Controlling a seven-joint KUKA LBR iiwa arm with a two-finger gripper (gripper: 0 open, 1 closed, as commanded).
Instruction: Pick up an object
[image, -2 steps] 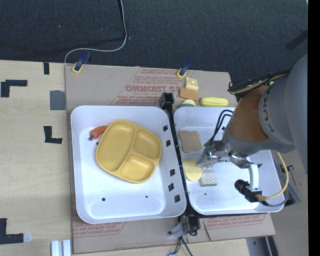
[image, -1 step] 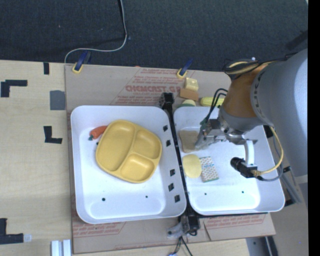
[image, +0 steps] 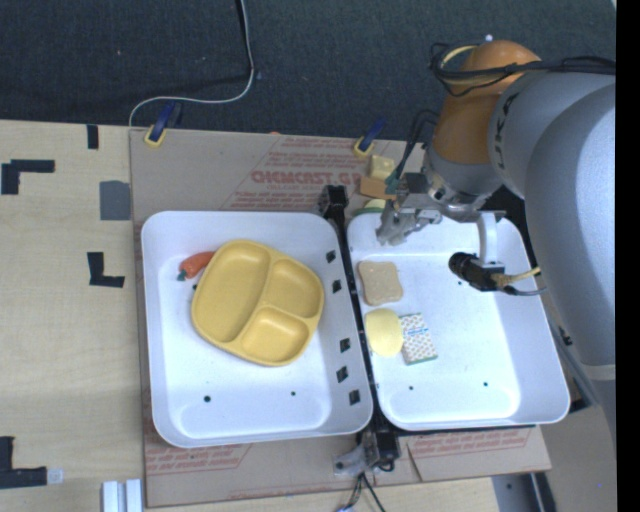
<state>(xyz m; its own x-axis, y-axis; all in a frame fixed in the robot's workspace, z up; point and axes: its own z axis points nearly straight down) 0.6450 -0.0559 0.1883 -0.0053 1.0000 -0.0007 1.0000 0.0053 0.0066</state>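
Hovering above the right bin's (image: 500, 400) far left corner, the gripper (image: 400, 222) carries nothing I can see; its spread I cannot tell. No pick is done. The cracker (image: 380, 282) lies just nearer than the gripper, roughly square, slightly longer front-to-back.

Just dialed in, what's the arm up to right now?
The arm's gripper is over the far left corner of the right bin, with nothing visibly between its fingers. A tan slice, a round yellow piece and a small speckled packet lie along that bin's left side, nearer the camera than the gripper. In the left bin sits a yellow divided plate with an orange item at its edge.
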